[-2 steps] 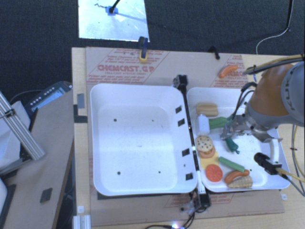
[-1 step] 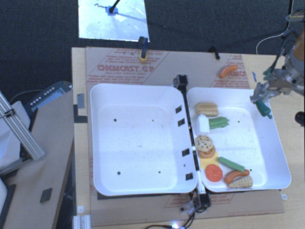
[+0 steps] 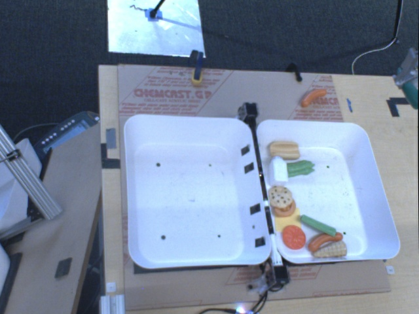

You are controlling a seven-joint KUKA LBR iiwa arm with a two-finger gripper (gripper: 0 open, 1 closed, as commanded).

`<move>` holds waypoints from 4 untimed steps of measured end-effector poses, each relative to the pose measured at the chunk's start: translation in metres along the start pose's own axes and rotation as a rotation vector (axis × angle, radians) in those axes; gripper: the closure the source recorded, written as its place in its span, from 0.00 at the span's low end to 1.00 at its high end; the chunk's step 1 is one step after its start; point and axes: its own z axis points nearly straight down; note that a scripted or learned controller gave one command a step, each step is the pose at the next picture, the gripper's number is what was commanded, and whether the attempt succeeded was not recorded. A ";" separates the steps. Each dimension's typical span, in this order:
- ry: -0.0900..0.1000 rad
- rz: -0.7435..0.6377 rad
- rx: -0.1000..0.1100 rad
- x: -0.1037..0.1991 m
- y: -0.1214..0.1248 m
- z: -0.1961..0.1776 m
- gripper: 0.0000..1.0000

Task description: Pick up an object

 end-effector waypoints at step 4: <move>0.003 0.000 0.014 0.074 0.094 -0.026 1.00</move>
